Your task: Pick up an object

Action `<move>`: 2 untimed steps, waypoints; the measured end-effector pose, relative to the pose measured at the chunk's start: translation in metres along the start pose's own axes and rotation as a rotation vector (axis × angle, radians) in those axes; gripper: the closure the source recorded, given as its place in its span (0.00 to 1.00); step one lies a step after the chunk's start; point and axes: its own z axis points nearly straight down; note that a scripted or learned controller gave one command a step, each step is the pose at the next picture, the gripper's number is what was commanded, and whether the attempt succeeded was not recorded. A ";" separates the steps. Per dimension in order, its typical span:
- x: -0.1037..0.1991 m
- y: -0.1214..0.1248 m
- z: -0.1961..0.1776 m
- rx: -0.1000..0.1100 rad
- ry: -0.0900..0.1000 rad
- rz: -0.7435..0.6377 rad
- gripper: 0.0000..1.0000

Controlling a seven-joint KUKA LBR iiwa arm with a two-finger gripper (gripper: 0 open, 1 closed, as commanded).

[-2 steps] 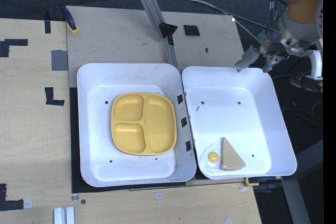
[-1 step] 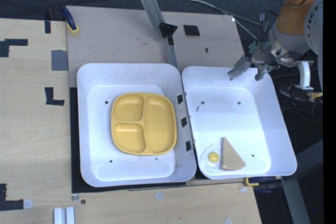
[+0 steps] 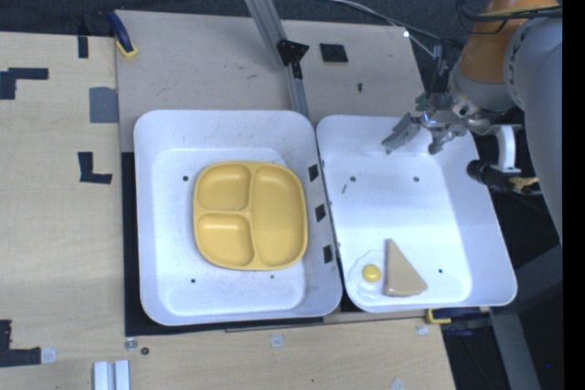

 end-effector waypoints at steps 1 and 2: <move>0.001 0.000 0.053 -0.002 -0.001 -0.001 0.00; 0.001 0.000 0.040 -0.004 -0.002 -0.002 1.00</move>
